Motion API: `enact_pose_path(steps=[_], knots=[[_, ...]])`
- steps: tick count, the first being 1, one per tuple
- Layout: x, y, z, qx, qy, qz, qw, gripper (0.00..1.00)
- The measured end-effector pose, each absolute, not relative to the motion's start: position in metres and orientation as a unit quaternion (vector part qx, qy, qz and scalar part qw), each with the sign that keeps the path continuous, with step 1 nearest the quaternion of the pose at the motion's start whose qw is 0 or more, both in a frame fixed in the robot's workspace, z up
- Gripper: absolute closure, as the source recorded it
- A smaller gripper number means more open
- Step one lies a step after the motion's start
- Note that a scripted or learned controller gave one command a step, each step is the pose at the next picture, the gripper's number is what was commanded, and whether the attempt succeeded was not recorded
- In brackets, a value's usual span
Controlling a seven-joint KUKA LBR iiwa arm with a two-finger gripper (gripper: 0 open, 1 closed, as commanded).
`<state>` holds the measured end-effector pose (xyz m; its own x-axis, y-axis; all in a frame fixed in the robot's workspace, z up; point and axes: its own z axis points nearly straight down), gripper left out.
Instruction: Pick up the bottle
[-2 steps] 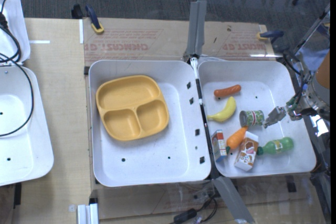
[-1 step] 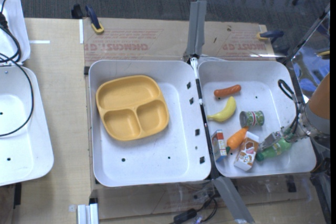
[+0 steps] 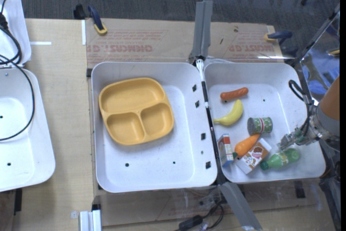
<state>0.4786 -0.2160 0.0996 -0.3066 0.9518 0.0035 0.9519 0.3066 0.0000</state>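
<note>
The bottle (image 3: 280, 159) is green and lies on its side near the front right corner of the right bin (image 3: 270, 81). Its cap end points left, toward a small printed box (image 3: 255, 156). My gripper (image 3: 288, 141) reaches in from the right edge of the camera view and hangs just above and behind the bottle's middle. Nothing shows in its grasp, and the bottle rests on the bin floor.
The right bin also holds a sausage (image 3: 234, 94), a banana (image 3: 230, 114), a green can (image 3: 260, 125), a carrot (image 3: 246, 144) and a small carton (image 3: 225, 149). A yellow divided plate (image 3: 136, 110) lies in the left bin (image 3: 178, 162). The bottle lies close to the front right wall.
</note>
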Motion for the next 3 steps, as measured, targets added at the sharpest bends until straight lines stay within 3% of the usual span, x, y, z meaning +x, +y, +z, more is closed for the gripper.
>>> enact_pose_path(steps=[1, 2, 3], knots=[[0.479, -0.215, 0.099, -0.588, -0.809, -0.0011, 0.002, 0.0], [0.477, -0.194, 0.091, -0.707, -0.707, 0.0004, 0.001, 0.0], [0.479, -0.201, 0.092, -0.775, -0.632, -0.0024, 0.003, 0.0]])
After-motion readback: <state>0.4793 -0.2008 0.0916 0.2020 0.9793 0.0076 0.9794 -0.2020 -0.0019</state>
